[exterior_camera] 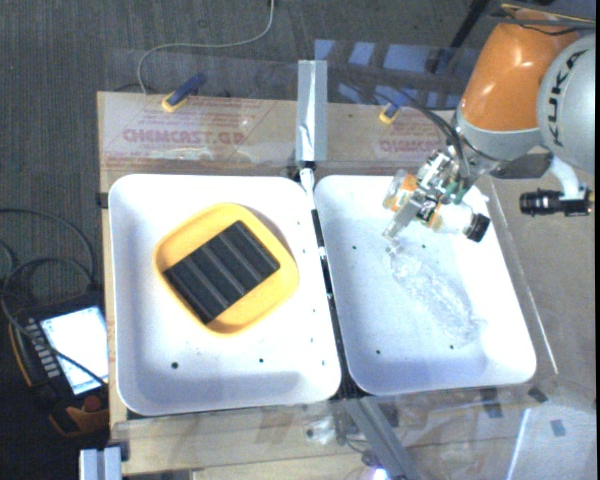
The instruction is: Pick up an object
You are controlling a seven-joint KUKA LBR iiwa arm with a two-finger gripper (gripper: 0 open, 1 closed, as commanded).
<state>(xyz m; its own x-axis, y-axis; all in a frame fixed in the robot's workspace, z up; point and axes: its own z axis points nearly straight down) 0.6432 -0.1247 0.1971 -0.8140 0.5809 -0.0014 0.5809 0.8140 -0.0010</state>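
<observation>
Pincer (412,211) state cannot be told. Clear crinkled plastic piece (435,293) just below it is judged light, flimsy, slippery; best pinched at a fold.

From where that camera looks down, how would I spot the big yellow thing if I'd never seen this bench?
Find the two white bins side by side and take the left bin, the one away from the arm. The yellow object lies in its middle, tilted, a rounded pad with a ribbed black panel set in its top. It is the one brightly coloured item in either bin.
</observation>
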